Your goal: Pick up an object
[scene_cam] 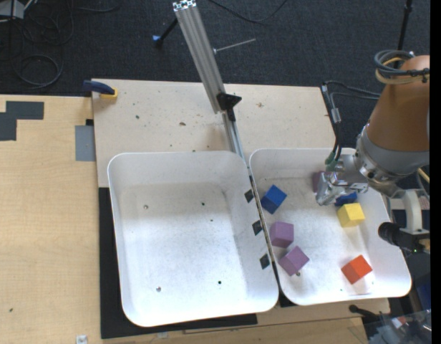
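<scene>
Where the gripper (333, 192) hangs low in the right bin (306, 292), I see a small mauve block (318, 181) at its left side, touching or just beside the metal fingers; I cannot tell whether the block sits between them, nor whether the claw is wide or narrow, since the wrist covers it from my slanted view. Just below the gripper lies a yellow cube (351, 214), with a dark blue piece (346, 201) peeking out between it and the fingers. Further left in the same bin sits a blue cube (273, 198), near the dividing wall. Below it are two purple cubes, the upper one (281, 233) squarely set, the lower one (294, 260) turned on a diagonal. An orange cube (357, 269) rests near the bin's lower right corner, well apart from the rest. All the blocks look matte and sharp-edged.

Both bins are shallow, white and round-cornered, their floors speckled with dark flecks; the left bin (134, 192) adjoins the right along one wall. My arm (399, 113) shows a glossy orange band above a grey wrist. The bench (156, 117) is pale wood, and a ribbed aluminium bar (202, 52) slants up from between the bins.
</scene>
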Robot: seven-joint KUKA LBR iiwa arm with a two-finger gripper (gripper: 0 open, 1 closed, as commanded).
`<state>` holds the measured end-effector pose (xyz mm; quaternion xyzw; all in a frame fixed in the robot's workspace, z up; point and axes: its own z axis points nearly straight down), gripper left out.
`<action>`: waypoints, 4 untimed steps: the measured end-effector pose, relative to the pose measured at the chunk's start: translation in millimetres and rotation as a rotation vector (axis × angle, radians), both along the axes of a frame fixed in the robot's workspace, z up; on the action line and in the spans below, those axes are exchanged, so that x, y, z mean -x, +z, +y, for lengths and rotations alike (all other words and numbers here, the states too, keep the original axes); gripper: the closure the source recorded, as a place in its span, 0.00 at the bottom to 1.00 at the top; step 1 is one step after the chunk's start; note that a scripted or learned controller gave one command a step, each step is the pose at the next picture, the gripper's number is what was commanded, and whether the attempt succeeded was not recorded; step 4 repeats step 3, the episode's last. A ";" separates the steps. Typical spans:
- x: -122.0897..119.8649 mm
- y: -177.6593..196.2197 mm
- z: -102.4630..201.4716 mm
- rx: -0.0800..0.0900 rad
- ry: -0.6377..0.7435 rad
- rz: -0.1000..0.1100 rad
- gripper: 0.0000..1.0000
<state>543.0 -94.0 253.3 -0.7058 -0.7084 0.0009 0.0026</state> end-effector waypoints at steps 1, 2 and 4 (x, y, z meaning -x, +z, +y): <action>0.3 -0.9 47.1 0.000 0.000 0.000 1.00; 11.9 -17.4 102.8 0.000 0.000 0.001 1.00; 28.6 -27.5 150.5 0.000 0.001 0.001 1.00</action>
